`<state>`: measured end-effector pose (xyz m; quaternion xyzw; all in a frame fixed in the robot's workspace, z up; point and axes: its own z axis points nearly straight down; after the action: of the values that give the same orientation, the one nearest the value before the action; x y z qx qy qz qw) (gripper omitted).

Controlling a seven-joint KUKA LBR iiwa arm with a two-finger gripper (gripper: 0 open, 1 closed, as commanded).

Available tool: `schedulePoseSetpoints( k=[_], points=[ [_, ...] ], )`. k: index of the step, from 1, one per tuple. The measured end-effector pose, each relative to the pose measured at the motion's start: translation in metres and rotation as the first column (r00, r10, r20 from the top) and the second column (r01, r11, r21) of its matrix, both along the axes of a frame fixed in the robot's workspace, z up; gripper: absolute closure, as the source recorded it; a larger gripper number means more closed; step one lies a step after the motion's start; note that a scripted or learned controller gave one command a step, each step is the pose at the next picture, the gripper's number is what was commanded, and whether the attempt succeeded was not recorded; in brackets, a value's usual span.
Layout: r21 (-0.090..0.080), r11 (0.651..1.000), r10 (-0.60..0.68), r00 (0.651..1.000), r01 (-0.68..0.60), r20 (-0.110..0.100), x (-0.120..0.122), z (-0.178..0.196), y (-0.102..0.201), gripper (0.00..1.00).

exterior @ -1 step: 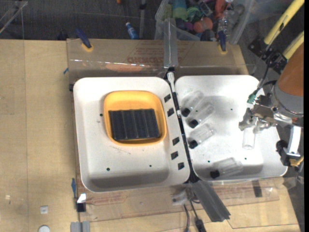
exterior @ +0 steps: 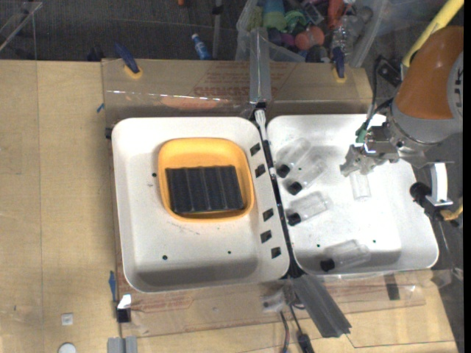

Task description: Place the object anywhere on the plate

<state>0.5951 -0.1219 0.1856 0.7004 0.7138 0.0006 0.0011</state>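
Hovering over the right bin (exterior: 412, 230), the pincer (exterior: 362, 169) seems clamped on a clear bottle (exterior: 360, 186), well apart from the yellow plate (exterior: 171, 153).

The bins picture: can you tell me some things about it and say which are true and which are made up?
1. The yellow plate sits in the left bin. True.
2. A dark ridged block lies on the plate. True.
3. The clear bottles are in the left bin. False: they lie in the right bin.
4. The end effector is over the plate. False: it is over the right bin, near its far side.
5. The arm's orange band is on the picture's right. True.
6. The plate is round. False: it has rounded corners and straight sides.
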Motion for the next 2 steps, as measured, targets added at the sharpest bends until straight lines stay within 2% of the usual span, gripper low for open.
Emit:
schedulePoseSetpoints(
  k=[1, 2],
  points=[
    [-0.001, 0.990, 0.144, 0.990, -0.144, 0.000, 0.054, 0.015, 0.020, 1.00],
    [-0.001, 0.982, 0.190, 0.982, -0.190, 0.001, 0.072, 0.023, 0.052, 1.00]
  ],
)
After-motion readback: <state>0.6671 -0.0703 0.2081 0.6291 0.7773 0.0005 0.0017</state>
